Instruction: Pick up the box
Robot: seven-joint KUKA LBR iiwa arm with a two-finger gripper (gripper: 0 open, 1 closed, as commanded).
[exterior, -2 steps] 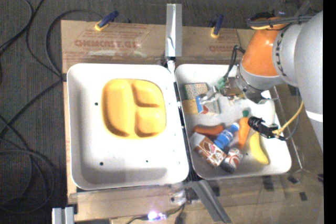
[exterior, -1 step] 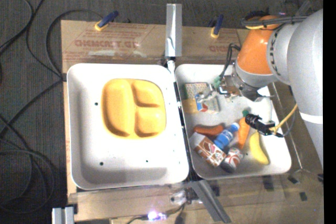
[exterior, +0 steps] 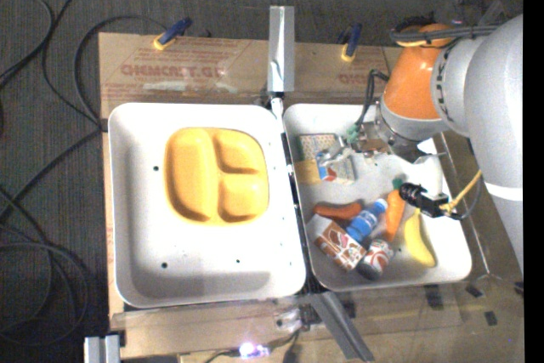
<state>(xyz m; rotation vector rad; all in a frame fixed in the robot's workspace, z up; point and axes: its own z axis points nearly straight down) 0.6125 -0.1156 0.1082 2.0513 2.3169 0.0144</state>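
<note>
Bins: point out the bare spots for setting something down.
Left bin: bare white floor around the yellow tray, widest along the near edge. Right bin: crowded with a box, bottle, carrot and banana.

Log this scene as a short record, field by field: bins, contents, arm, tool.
left bin: holds a yellow divided tray
right bin: holds a box, blue bottle, carrot, banana, red sausage-like item and small packets
box position: near the front edge of the right bin, lying tilted
arm: reaches in from the right, over the rear of the right bin
tool: above the packets, away from the box; grip state unclear
</note>
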